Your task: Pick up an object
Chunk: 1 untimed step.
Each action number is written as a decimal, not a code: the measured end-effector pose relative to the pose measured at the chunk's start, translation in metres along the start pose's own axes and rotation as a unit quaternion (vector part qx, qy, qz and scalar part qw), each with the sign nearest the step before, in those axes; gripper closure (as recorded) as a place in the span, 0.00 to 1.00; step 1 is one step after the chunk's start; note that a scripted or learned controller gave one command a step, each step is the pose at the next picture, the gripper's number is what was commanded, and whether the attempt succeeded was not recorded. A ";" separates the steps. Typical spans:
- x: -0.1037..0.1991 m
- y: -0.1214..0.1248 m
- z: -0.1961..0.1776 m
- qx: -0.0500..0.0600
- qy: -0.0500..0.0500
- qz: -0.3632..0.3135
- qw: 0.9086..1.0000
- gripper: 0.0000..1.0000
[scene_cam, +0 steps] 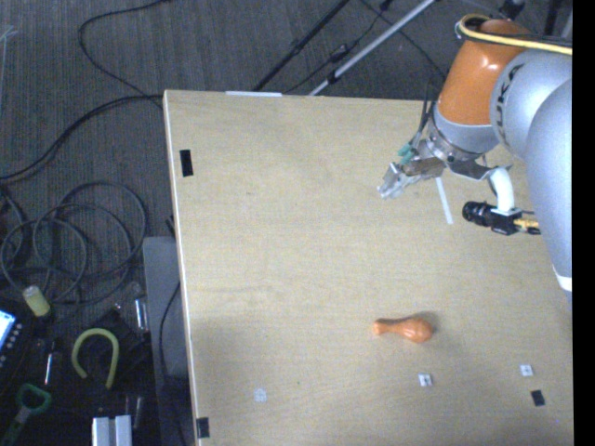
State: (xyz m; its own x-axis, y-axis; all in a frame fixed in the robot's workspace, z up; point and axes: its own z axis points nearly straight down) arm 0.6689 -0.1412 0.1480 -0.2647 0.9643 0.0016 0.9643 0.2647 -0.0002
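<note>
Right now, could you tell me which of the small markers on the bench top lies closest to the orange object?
The small white square marker just below the orange object; the other white marker and the black ones lie farther off.

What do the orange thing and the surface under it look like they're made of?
The orange thing: probably rubber or soft plastic, going by its smooth, rounded bulb-and-neck shape with a slight sheen. The surface: likely wood or laminated board, pale tan, flat and matte; grain too blurred to confirm.

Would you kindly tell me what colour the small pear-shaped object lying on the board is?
Orange. The pear-shaped object shows plainly in the camera view, lying on the tan board.
</note>
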 end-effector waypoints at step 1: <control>0.001 0.001 -0.009 0.000 0.000 0.000 1.000 1.00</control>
State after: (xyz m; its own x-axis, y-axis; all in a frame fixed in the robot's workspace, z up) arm 0.6692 -0.1402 0.1568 -0.2655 0.9641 0.0024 0.9641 0.2655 0.0004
